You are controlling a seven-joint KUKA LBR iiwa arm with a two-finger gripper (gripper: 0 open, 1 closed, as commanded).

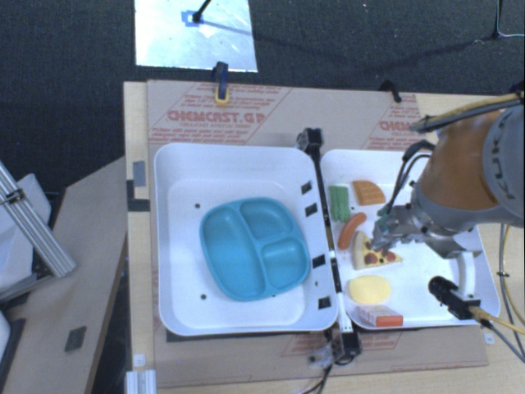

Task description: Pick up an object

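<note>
As the grey-and-orange arm [472,175] reached in from the right, its gripper [382,238] hung low over the right bin [426,298], directly above the pizza slice toy [376,258]; whether the jaws were open or closed, or touching the slice, could not be told. A blue divided plate [254,247] lay alone in the left bin [184,302]. Around the slice in the right bin lay a yellow disc [369,289], an orange-and-white box [376,317], a green piece [339,202], an orange wedge [368,192] and a red sausage [351,229].
</note>
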